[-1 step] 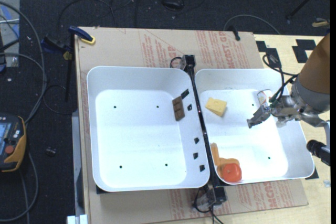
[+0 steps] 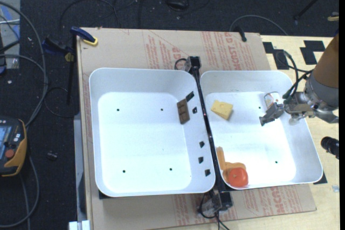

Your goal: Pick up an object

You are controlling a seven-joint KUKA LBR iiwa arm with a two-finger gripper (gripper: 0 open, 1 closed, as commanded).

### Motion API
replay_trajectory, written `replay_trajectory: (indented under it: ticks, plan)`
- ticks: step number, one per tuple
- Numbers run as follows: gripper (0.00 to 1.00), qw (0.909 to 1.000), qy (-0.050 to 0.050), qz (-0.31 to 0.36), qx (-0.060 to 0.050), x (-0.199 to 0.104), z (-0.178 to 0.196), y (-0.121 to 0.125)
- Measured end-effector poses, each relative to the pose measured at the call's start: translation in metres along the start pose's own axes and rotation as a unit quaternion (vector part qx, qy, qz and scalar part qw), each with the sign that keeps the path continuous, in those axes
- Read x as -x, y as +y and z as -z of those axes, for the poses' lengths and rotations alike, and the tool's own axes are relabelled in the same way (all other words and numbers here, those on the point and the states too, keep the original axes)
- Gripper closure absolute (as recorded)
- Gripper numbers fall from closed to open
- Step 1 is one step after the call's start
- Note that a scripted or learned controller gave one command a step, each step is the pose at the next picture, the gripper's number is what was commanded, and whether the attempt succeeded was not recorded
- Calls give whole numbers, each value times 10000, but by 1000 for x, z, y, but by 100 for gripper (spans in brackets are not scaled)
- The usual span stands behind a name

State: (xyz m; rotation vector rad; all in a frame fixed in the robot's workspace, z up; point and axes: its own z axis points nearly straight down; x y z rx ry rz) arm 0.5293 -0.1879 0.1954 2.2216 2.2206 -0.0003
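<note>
Jaws: state cannot be told; the gripper (image 2: pixel 272 111) sits at the right of the frame, over the right bin (image 2: pixel 302 132), too dark and small to read.
Gripper load: nothing is seen between its tips; no hold can be claimed.
Candidate object: yellow wedge (image 2: pixel 222 109), upper left of the right bin's floor, lying flat, apart from the walls and apart from the gripper.
Handling, wedge: judged light and probably soft or foam-like, matte, not fragile; best taken across its two flat faces or its shorter sides, with a descent from straight above.
Second candidate: small white-and-metal item (image 2: pixel 271 99), just beside the gripper toward the upper right of the bin; kind unclear, judged small and liable to slide.
Third candidate: red round object (image 2: pixel 236 176) with an orange piece (image 2: pixel 227 161) touching it, lower left corner of the right bin, hard against the wall; judged smooth, apt to roll, and poorly placed for a finger on the wall side.
Left bin (image 2: pixel 108 132): brown block (image 2: pixel 183 111) leans near its right wall, at centre frame.
Edges: the divider between the bins crowds the red object and the brown block.
Open room: the middle and lower right of the right bin's floor are bare, giving free travel toward the wedge.
</note>
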Motion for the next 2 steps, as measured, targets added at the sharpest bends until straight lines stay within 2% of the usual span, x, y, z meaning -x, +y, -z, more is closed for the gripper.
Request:
replay_trajectory:
  ticks: [1,2]
  plan:
    - [0,10000,3,3,-1,-1,0,0]
    - [0,10000,0,4,2,20,9,32]
